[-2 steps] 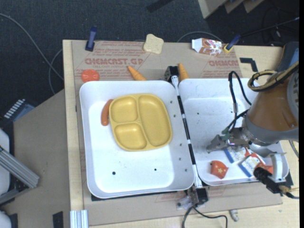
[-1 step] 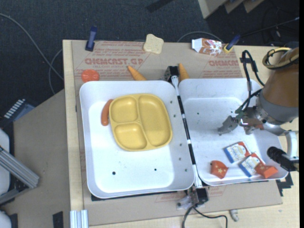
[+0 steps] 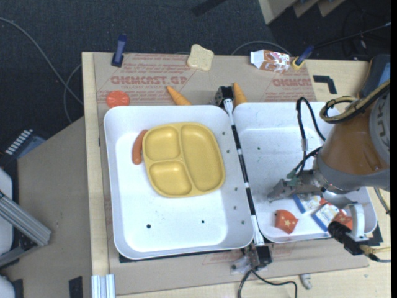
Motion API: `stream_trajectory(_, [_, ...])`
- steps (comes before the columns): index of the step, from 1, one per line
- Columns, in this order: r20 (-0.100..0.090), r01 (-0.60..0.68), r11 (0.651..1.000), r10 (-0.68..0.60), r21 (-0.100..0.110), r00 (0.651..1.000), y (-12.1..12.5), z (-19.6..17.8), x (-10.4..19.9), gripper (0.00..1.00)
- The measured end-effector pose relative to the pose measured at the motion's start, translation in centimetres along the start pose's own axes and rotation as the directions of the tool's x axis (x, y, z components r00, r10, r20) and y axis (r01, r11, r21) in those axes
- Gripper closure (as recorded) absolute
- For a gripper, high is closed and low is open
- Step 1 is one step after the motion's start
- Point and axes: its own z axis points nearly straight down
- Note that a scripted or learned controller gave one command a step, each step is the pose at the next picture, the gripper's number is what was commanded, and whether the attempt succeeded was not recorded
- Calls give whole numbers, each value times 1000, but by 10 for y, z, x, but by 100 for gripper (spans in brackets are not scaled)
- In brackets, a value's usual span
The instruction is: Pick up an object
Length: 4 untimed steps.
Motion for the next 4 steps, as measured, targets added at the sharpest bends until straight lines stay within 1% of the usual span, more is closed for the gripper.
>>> stream_trajectory(1, [2, 1, 1000, -1, -6, 1000, 73, -129, -35, 0])
stream_trajectory(2, [-1, 1, 1000, -1, 1, 1000, 18, -75, 20, 0])
stream_trajectory(3, [0, -1, 1000, 1, 0, 1000, 0, 7, 13, 0])
stream_trajectory(4, [2, -1, 1000, 1, -4, 1000, 0, -13, -19, 0])
